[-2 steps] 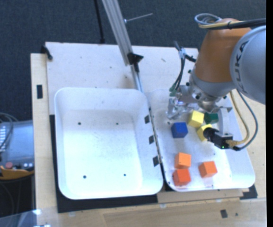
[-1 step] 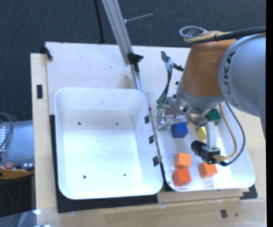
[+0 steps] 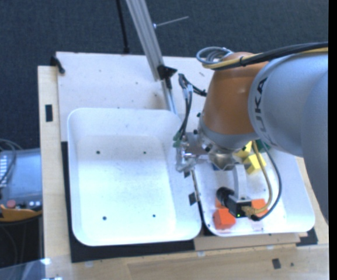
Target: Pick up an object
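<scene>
My arm [image 3: 256, 107] reaches in from the right and hangs over the right bin [image 3: 299, 217], covering most of it. My gripper [image 3: 225, 163] is under the wrist, near the wall between the two bins, and I cannot tell if it is open or closed. An orange block [image 3: 222, 219] lies in the right bin near its front edge, apart from the gripper. A yellow piece [image 3: 251, 158] lies farther back, partly hidden by my wrist. The left bin [image 3: 127, 174] sits just beside, on the bench [image 3: 98, 74].
</scene>
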{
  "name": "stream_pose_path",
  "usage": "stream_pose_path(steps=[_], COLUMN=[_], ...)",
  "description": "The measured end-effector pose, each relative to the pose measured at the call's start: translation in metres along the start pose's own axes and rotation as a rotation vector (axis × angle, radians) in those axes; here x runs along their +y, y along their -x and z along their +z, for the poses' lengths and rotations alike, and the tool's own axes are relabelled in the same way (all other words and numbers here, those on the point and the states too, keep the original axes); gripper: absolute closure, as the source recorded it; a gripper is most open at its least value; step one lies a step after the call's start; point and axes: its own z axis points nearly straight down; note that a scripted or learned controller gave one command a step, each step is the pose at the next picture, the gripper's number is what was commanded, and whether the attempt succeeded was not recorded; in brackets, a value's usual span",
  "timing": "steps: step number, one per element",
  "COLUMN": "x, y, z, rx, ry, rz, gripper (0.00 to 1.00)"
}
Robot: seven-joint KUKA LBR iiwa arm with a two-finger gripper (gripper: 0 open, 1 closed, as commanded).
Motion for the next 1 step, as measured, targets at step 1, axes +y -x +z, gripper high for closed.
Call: stream_pose_path(steps=[1], x=[0.0008], y=[0.0025], z=[-0.0004], rx=[0.0], ry=[0.003], rz=[0.008], gripper=[0.0])
